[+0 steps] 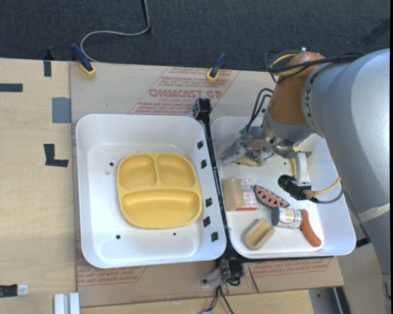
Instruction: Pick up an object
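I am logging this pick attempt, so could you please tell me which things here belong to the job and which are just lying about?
Job in hand:
- grey two-finger gripper, low in the right white bin
- tan bread-roll-shaped toy
- orange carrot-shaped toy
- small beige block

Lying about:
- yellow three-compartment plastic plate in the left white bin
- two blue-and-yellow clamps

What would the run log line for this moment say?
pincer low in right bin far corner | grip unclear | yellow plate in left bin
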Controlling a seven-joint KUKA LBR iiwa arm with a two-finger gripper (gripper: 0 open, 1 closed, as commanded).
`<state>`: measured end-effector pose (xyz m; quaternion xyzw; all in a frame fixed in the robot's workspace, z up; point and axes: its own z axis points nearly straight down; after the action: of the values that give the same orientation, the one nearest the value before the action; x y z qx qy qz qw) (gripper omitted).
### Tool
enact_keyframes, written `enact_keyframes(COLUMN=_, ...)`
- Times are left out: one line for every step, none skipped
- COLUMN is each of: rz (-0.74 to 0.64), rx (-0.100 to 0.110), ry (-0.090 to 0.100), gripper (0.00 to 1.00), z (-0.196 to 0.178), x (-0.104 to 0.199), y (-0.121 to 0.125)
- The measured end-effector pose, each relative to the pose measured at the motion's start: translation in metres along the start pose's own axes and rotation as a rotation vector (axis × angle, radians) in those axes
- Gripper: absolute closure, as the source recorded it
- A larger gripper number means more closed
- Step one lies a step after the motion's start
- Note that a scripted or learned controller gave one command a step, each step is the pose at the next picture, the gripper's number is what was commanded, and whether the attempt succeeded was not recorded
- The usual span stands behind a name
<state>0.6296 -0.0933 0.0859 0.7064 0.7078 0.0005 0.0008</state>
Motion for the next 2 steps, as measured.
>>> enact_keyframes(rz=0.009, rx=0.053, ry=0.007, gripper=0.00, z=0.0043, x=-0.0039, y=0.0295)
enact_keyframes(rz=0.010, rx=0.057, ry=-0.001, gripper=1.00, z=-0.0046, x=-0.0084, y=0.0280)
